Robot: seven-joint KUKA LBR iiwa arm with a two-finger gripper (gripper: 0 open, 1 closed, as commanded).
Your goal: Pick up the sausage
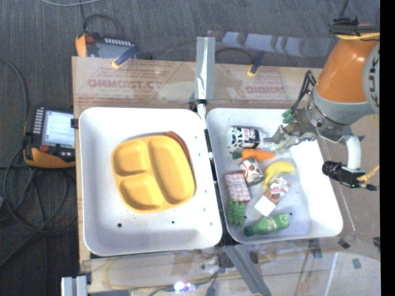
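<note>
Grey carpet surrounded the bench. Gripper (279, 142) hung low in the right bin (321, 224); its grip couldn't be made out. Sausage (178, 140) lay in the left bin (99, 227), tucked behind the yellow tray (153, 171).

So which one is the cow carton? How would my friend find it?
Look in the right-hand shallow white bin, up at its far end near the grey arm's gripper. The small black-and-white cow-patterned carton lies there on its side, just above the orange carrot. It is the one black-and-white patched thing among colourful toy foods.
</note>
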